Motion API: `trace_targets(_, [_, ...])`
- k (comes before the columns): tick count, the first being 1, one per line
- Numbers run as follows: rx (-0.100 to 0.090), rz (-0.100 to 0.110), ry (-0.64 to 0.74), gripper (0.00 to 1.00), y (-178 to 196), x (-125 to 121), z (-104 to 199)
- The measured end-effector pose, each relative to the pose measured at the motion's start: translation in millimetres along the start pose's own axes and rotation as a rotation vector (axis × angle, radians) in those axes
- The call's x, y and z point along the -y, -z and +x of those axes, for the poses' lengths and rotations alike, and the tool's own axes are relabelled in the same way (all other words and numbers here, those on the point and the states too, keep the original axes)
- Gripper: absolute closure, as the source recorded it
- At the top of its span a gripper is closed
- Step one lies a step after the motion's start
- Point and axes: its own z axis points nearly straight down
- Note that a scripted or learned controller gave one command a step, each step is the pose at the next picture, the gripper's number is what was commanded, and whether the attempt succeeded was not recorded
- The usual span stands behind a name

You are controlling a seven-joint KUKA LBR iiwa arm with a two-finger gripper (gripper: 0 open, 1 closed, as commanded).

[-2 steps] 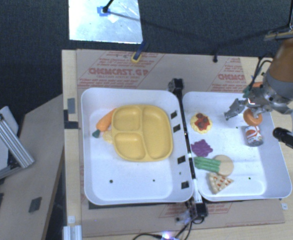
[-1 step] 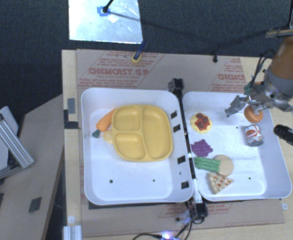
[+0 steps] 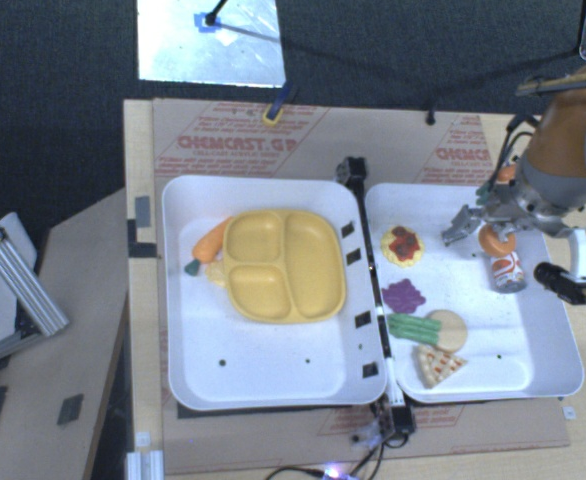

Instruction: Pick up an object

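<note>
Where the grey arm with its orange band reaches in from the right, the gripper (image 3: 485, 230) is seen low over the right bin (image 3: 548, 368), close to its far right part. Whether the claw is clenched or released cannot be told, and nothing is seen held in it. Just beside it a small can (image 3: 507, 268) is found, cylindrical, with an orange and white label and a glossy, metallic-looking lower end; it appears to lie tilted, its long axis running from the gripper towards the near edge of the bin. Whether the can is touched by the gripper cannot be told.

Soft-looking toy foods are scattered over the smooth white plastic of the same bin: a round yellow piece topped with red (image 3: 402, 246), a lumpy purple grape cluster (image 3: 404, 294), a green ridged strip (image 3: 414, 327), a flat tan disc (image 3: 448, 330) and a triangular pizza slice (image 3: 439, 366), its point turned to the right.

In the left bin (image 3: 203, 368) a glossy yellow plate (image 3: 283, 266) with three compartments and rounded corners is laid, and an orange carrot (image 3: 211, 240) is wedged against its left rim, lying diagonally.
</note>
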Motion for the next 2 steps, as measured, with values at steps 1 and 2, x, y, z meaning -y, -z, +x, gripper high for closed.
trace_targets(1, [-0.007,-0.021,0.009,0.0,-38.7,-4.4,-0.9])
trace_targets(2, [0.001,-0.006,0.003,0.0,-62.6,-6.4,-0.8])
